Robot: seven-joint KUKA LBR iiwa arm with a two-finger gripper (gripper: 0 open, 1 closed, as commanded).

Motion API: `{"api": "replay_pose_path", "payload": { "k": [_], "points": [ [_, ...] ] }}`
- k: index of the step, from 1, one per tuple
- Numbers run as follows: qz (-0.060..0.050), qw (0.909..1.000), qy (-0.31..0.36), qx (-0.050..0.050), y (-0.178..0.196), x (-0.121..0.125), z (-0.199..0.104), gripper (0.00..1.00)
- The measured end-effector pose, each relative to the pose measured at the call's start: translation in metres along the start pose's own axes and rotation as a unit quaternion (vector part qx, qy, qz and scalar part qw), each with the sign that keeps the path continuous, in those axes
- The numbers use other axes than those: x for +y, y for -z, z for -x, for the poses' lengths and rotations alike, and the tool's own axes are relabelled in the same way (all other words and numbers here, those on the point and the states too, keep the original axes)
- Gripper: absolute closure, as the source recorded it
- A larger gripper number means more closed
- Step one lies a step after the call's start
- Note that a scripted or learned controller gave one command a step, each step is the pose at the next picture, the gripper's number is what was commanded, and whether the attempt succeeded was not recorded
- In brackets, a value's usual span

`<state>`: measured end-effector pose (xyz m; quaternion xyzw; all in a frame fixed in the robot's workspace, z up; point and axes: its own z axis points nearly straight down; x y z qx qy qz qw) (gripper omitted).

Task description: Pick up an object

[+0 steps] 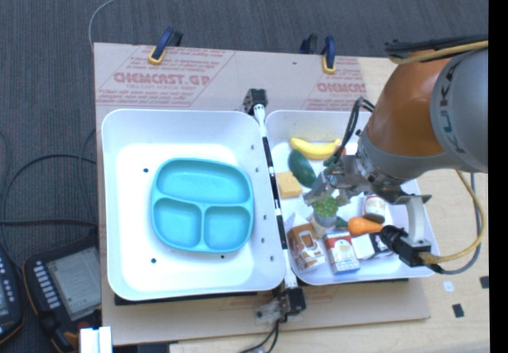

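Hovering low over the right-hand shallow white bin (279, 131), the tool (327, 194) sits just above a small green broccoli-like toy (324, 205), presumably lining up a grasp. Whether it is spread or pinching, I cannot tell.

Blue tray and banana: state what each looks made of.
Blue tray: apparently moulded plastic, given its uniform light blue colour, rounded compartments and soft sheen. Banana: probably a plastic or rubber toy, given its even, spotless yellow, though real fruit cannot be excluded.

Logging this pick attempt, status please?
Gripper low over right bin, above broccoli; grasp unconfirmed. Banana, carrot, small boxes crowd close. Blue tray in left bin.
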<state>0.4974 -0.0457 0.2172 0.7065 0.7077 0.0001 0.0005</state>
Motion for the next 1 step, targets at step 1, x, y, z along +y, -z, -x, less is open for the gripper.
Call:
{"api": "replay_pose_path", "payload": {
  "k": [1],
  "points": [
    [0.0,1.0,0.001,0.0,0.0097,0.0007,0.0,1.0]
  ]
}}
